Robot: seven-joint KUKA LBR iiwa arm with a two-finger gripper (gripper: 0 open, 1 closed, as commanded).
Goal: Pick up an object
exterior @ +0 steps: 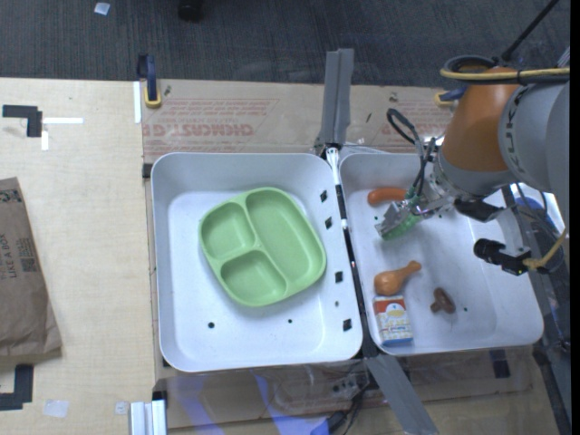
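A: Take the right bin (507, 324) as the landmark. What is biggest around it?

B: The left bin (181, 333) touches it along its left wall, and a green divided plate (263, 245) lies in the middle of that one. The arm (507, 125) leans over the right bin's far right corner, grey with its orange band.

A: And the gripper?

B: The gripper (397, 221) hangs over the far left part of the right bin, pointing toward the shared wall. Whether its fingers are spread or pressed together I cannot tell; they blur into a grey-green shape.

A: Where do the objects lie?

B: All in the right bin. An orange carrot-like piece (388, 195) lies near the far wall, just beyond the gripper tip, close to it, though contact cannot be judged. A chicken-drumstick toy (395, 278) sits nearer than the gripper, apart from it. A small carton (393, 321) rests against the near left corner. A small brown piece (442, 302) lies to the right of the drumstick, toward the bin's middle.
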